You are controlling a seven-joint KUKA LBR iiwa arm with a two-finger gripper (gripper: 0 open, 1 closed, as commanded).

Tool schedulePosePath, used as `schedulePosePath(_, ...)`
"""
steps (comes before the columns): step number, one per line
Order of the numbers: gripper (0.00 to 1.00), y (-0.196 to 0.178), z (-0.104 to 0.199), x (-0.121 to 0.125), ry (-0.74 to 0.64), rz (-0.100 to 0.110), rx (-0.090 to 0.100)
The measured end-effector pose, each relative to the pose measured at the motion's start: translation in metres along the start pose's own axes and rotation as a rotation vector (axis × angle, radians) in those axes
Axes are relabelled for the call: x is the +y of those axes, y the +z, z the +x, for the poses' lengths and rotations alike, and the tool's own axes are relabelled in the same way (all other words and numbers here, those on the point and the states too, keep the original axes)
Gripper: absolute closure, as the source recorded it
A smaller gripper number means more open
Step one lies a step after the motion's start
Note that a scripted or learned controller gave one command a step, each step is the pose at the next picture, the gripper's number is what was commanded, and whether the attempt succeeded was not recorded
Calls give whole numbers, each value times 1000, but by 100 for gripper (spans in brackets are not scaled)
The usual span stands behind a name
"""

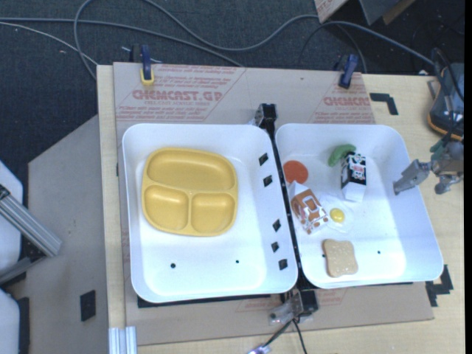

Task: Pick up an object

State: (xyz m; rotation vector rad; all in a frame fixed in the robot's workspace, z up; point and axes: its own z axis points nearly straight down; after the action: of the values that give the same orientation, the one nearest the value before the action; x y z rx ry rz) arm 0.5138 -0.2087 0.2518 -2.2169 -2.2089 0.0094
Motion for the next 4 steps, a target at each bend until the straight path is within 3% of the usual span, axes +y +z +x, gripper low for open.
schedulePosePath(1,0,-6,1,2,-4,-12,-3)
schedulePosePath(4,0,154,22,-1,-4,-5,0)
